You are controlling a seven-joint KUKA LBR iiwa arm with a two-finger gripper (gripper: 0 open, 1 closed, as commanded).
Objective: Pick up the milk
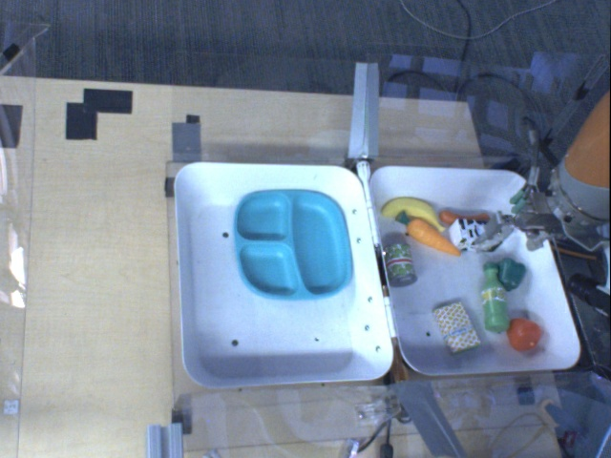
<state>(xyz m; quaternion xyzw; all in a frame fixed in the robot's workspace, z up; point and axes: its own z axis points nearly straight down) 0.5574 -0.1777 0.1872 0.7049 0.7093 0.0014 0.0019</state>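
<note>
1. Since my target is the milk, I note it lies right of centre in the frame, touching the carrot's right end.
2. Just right of it sits my gripper; I cannot tell its opening or any hold.

Milk hemmed: carrot left (touching), gripper right.

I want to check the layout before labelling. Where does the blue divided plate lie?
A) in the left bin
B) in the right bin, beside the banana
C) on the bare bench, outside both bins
A: the blue divided plate rests on the floor of the left bin, apart from the food items in the right bin.
</note>
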